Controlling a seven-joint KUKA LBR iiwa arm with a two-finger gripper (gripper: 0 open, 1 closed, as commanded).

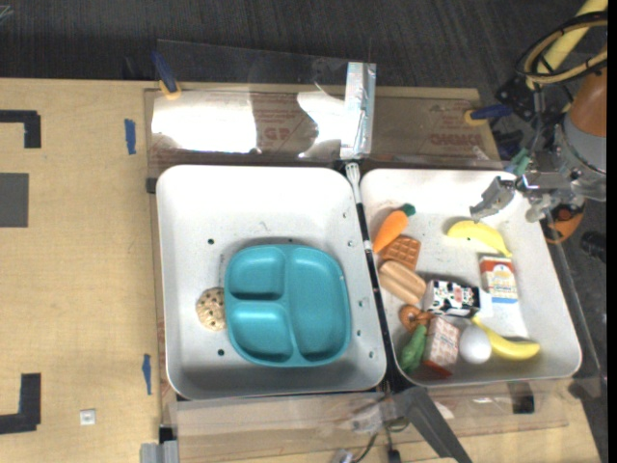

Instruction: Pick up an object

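Claw (508,193) above right bin (569,302), near banana (477,233)

A wooden bench (77,258) carries two shallow white bins side by side. The right bin (569,340) sits directly beneath the claw (516,196), and the left bin (183,210) lies beside it, farther from the claw. Blue tape strips (129,135) and black markings (24,128) lie on the bench well beyond the left bin.
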